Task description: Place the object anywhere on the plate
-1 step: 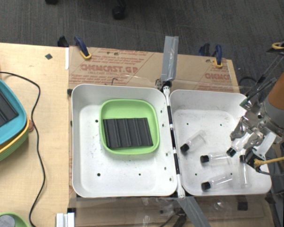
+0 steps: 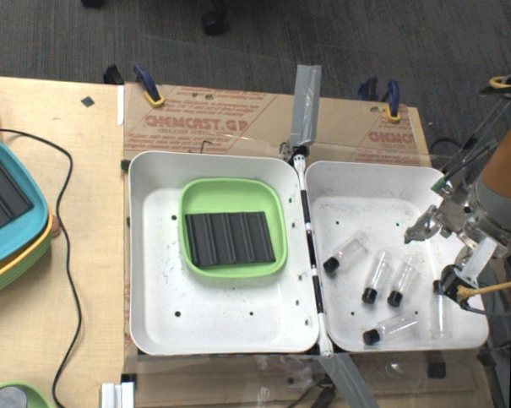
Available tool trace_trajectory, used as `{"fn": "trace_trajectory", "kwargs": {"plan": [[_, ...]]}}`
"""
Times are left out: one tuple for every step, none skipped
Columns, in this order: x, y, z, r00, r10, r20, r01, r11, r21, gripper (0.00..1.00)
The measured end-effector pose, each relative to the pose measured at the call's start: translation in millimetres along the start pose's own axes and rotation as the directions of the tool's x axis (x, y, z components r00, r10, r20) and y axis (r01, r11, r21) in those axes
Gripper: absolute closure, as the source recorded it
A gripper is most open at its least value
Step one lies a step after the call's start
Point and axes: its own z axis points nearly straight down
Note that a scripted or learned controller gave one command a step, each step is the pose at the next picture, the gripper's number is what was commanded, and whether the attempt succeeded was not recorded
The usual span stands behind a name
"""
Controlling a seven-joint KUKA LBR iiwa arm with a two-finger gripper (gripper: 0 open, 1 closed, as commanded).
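A green square plate (image 2: 231, 230) with a black ribbed insert (image 2: 230, 238) sits in the left white bin (image 2: 151, 262). Several clear vials with black caps lie in the right bin (image 2: 357, 195): one vial (image 2: 345, 252) to the left, two vials (image 2: 376, 276) (image 2: 402, 281) side by side in the middle, and another vial (image 2: 391, 327) near the front. My gripper (image 2: 437, 255) hangs over the right side of that bin, just right of the middle vials. It is open, with nothing between its fingers.
A metal divider (image 2: 306, 218) runs between the two bins. Cardboard (image 2: 208, 121) lies behind them, held by clamps. Blue and green trays (image 2: 10, 218) and a black cable (image 2: 67, 258) are on the wooden bench at the left.
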Motion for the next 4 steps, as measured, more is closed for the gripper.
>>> {"fn": "trace_trajectory", "kwargs": {"plan": [[-28, -13, -47, 0.972, 0.233, 0.0, -0.233, 0.972, -0.001, 0.0], [-58, 5, -59, 0.922, 0.388, 0.001, -0.388, 0.922, 0.001, 0.0], [-80, 22, -104, 0.77, 0.639, 0.002, -0.639, 0.77, 0.001, 0.0], [-70, 14, -51, 0.768, 0.64, 0.002, -0.64, 0.768, 0.002, 0.0]]}}
